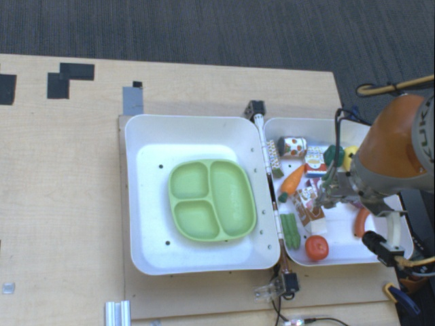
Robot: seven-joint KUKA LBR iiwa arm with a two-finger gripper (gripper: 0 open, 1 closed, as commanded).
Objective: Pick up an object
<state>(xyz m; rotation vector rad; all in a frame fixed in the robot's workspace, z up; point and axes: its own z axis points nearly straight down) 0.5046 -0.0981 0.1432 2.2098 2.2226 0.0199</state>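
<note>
Right bin (408,240) holds the pickable items, crowded toward its left and middle: a red tomato (317,248) at the near edge, a green cucumber-like piece (290,229) just left of it along the bin's left wall, an orange carrot (293,178) tilted further back, a small can w/ red-and-white label (293,147) at the far left corner, a white-and-red packet (315,159) just right of the can, and a brown packet (310,206) near the middle. A dark green item (333,155) and a bit of yellow (349,159) sit far-centre, partly hidden by the arm; an orange-red sausage-shaped item (361,223) lies toward the right. Gripper (329,194) is low over the middle of this bin, just above or at the brown packet; contact can't be confirmed, and whether it is clenched or released can't be told from this view. Grey arm w/ orange band (391,141) enters from the right and covers the bin's far-right part. Left bin (146,202), touching the right bin along a shared edge, holds a light green three-compartment plate (212,200) at its centre, lying flat. Both bins sit on a light wooden bench (61,202); dark carpet (204,19) lies beyond the far edge. Black tape squares (64,80) mark the bench far-left.
</note>
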